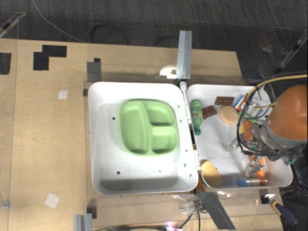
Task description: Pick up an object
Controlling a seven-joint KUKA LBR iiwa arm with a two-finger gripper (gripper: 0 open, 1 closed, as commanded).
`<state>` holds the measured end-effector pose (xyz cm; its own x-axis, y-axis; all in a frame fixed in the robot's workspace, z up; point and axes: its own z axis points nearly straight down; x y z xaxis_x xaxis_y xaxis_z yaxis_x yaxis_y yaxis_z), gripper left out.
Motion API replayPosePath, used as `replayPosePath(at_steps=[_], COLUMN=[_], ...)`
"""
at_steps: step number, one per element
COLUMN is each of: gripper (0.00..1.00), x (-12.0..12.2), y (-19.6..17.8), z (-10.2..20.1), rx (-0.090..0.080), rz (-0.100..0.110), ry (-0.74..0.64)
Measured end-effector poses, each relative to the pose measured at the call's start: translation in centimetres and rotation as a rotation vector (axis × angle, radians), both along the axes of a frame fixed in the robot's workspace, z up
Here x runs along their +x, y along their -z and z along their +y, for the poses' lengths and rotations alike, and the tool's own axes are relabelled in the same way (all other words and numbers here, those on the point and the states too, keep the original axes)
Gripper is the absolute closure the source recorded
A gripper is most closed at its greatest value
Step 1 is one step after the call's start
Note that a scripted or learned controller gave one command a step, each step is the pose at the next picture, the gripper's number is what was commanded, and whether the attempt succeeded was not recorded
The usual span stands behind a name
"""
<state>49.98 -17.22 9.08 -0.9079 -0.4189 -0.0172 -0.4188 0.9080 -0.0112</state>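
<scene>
The right bin point(216, 143) holds several small objects. A green bottle point(196, 115) lies along its left wall. Two brown chocolate-like pieces point(209, 111) point(224, 100) and a tan round disc point(229, 115) sit near the back. A yellow rounded object point(210, 172) rests in the front left corner, and a red and blue marker-like stick point(251, 182) lies at the front wall. The arm's orange band point(290, 112) hangs over the bin's right side, with cables around it. Below it, my gripper point(253, 168) is low in the front right part of the bin, just above the stick, beside small orange items.
The left bin point(103, 129) bears a green divided plate point(147, 126) in its middle. A grey metal post point(184, 54) stands behind the wall between the bins. The wooden bench point(43, 143) stretches to the left with black markings at its back.
</scene>
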Motion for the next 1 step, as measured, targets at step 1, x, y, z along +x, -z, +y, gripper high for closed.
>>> replayPosePath(at_steps=[1], gripper=[0.0], x=[2.54], y=[-0.06], z=[5.42], rx=[-0.004], rz=[-0.001], ry=[-0.174])
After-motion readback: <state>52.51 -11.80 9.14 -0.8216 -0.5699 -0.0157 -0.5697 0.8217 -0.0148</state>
